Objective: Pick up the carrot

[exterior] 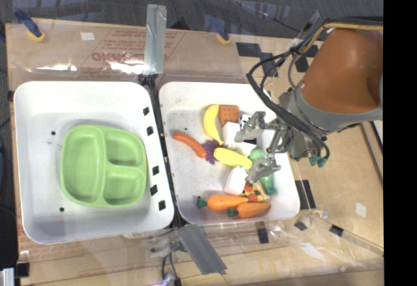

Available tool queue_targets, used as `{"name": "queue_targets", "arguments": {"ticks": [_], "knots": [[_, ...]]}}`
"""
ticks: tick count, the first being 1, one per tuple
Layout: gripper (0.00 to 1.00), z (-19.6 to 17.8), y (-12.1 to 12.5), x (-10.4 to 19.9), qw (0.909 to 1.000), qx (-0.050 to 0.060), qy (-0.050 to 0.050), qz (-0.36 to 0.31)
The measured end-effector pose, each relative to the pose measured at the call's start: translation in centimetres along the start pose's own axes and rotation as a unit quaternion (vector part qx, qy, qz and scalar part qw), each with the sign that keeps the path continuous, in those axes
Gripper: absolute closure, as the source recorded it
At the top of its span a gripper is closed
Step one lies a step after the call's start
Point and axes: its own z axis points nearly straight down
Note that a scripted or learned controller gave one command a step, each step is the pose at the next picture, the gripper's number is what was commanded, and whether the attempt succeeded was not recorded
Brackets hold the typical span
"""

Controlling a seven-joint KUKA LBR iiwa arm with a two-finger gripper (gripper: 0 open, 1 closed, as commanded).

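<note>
Two orange carrots with green tops lie at the front edge of the right bin [287,203]: one carrot [225,201] on the left, and a second carrot [253,210] just right of and below it. My gripper [258,146] hangs over the right part of that bin, behind the carrots and apart from them. Its fingers [251,124] are spread, so it is open, with nothing clearly held between them. The grey arm with its orange band [345,70] comes in from the right.
The right bin also holds two yellow bananas [212,122], a thin orange-red pepper-like piece [187,143] beside a purple item [210,150], a brown cracker [229,113], white blocks [234,180] and green pieces [267,182]. A green divided plate [103,165] sits in the left bin [39,102].
</note>
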Motion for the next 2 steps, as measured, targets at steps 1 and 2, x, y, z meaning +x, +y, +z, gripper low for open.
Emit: {"name": "queue_targets", "arguments": {"ticks": [1, 2], "knots": [[0.0, 14.3, 0.2, 0.2, 0.9964, -0.003, 0.004, -0.085], [0.0, 20.0, 1.8, -0.2, 0.9857, -0.002, 0.002, -0.169]]}}
